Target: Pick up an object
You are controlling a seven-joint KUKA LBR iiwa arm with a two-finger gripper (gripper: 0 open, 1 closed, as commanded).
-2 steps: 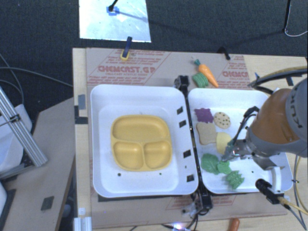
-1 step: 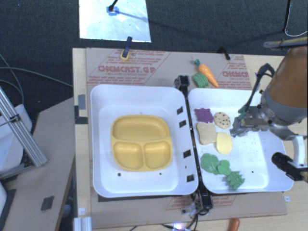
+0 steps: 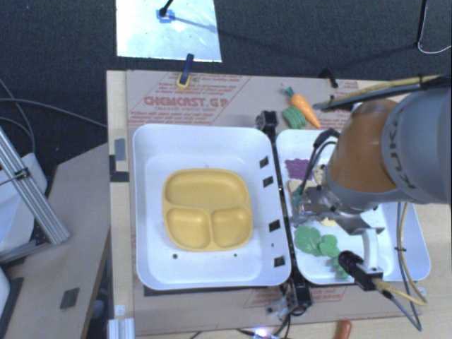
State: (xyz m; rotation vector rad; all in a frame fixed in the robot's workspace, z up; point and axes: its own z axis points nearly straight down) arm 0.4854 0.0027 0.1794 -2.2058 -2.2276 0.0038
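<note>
Since the green toy (image 3: 316, 243) lying in the right bin (image 3: 418, 260) just below the pincer (image 3: 305, 205) looks light, stiff and lumpy, you should pinch its narrow middle, though I cannot tell the pincer's opening.

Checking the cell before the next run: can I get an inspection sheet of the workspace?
Surface: bench with left bin and right bin side by side.
Job's things: green toy and purple item in the right bin.
Clutter: yellow divided tray in the left bin; toy carrot on the bench behind the bins.
Gripper: gripper low over the right bin, fingers unclear.
Cables: cable along the arm.
Surroundings: dark carpet, metal frame at left.
</note>
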